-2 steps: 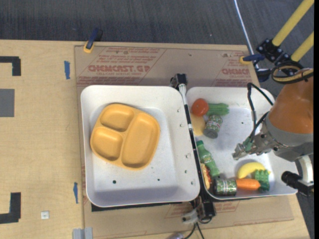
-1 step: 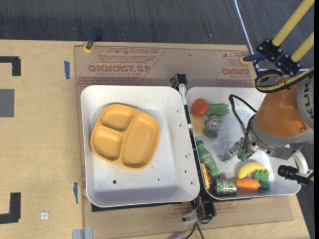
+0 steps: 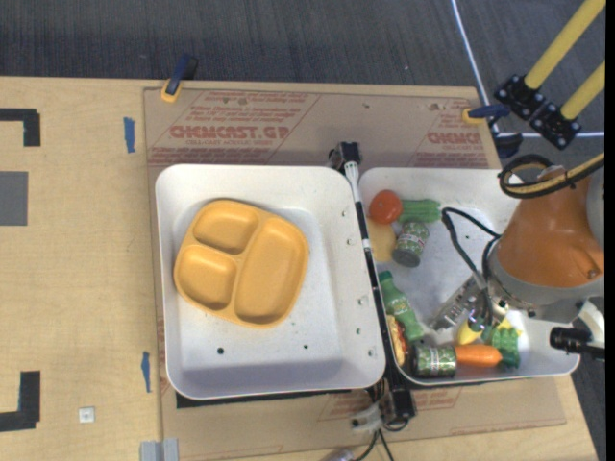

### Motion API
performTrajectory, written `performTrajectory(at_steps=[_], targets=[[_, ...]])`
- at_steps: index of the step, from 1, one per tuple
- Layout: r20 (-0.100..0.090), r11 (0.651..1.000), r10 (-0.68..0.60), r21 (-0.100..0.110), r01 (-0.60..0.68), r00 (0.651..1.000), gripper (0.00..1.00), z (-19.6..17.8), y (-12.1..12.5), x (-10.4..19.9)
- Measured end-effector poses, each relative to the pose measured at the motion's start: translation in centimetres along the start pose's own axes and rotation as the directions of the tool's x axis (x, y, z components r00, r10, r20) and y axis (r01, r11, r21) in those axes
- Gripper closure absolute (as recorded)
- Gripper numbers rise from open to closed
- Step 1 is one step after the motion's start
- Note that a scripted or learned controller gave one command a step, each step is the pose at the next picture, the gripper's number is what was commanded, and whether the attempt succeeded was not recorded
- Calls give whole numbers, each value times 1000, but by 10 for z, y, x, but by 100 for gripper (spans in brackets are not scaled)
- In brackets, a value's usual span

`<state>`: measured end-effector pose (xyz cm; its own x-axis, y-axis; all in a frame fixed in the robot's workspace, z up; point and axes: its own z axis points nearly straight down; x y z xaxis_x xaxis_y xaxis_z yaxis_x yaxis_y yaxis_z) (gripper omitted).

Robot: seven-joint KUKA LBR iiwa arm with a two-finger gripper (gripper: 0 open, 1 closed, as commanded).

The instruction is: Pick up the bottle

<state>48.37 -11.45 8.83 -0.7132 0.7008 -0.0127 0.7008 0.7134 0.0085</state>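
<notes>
Arm reaches into right bin (image 3: 538, 371) from the right, wrist tilted down-left; gripper (image 3: 465, 307) low over the clutter, can't tell its state. Bottle (image 3: 400, 307), green plastic, slim, lies just left of gripper near bin's left wall. Glossy yellow compartment tray (image 3: 240, 261) sits in left bin (image 3: 183, 353).

"CHEMCAST GP" in red print, upside down, on the brown board (image 3: 231, 123) under the bins

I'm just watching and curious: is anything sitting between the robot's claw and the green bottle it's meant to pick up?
Nothing visible lies between them. The gripper sits low in the right bin, and the green bottle lies just to its left along the bin's left wall. A can and a carrot crowd in just below.
</notes>
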Motion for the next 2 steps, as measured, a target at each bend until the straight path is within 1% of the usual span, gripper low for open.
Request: performTrajectory(at_steps=[1, 2], targets=[[-11, 933, -360, 1, 360, 933, 100, -96, 90, -30], [-15, 829, -560, 0, 560, 829, 100, -25, 17, 1]])
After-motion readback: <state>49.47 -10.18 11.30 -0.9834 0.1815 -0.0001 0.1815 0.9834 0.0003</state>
